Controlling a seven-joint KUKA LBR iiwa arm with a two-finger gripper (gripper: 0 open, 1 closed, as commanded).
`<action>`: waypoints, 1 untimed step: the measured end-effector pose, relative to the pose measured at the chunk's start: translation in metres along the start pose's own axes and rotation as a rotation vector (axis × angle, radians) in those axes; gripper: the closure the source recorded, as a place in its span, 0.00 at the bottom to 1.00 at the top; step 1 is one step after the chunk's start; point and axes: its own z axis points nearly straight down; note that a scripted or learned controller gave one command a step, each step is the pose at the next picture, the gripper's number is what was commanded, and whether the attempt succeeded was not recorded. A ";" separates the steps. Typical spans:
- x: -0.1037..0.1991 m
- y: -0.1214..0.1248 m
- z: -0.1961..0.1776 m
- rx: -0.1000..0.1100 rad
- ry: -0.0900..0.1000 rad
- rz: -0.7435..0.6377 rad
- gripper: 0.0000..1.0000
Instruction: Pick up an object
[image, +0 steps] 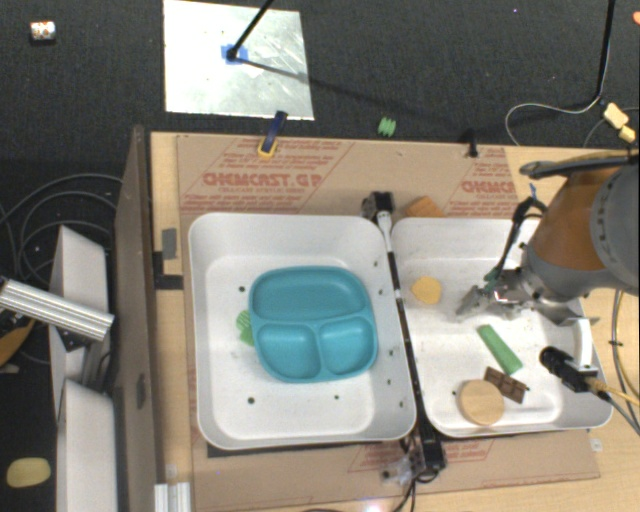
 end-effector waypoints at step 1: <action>-0.055 0.075 -0.023 -0.003 -0.005 0.004 0.00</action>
